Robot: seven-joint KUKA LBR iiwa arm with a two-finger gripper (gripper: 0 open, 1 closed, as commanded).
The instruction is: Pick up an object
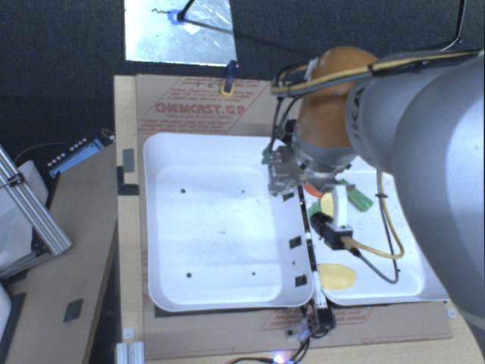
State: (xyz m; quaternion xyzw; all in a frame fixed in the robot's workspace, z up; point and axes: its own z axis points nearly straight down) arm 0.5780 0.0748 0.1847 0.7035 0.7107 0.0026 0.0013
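Grey arm (424, 120), orange band (333, 101), yellow cable (379, 252).

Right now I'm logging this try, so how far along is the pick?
Done: the arm has reached in over the divider, with the gripper low at the right bin's left edge. In hand: nothing that the view shows; whether anything sits between its fingers cannot be told. Left: the grasp and lift. A yellow piece and a green piece lie in the right bin.
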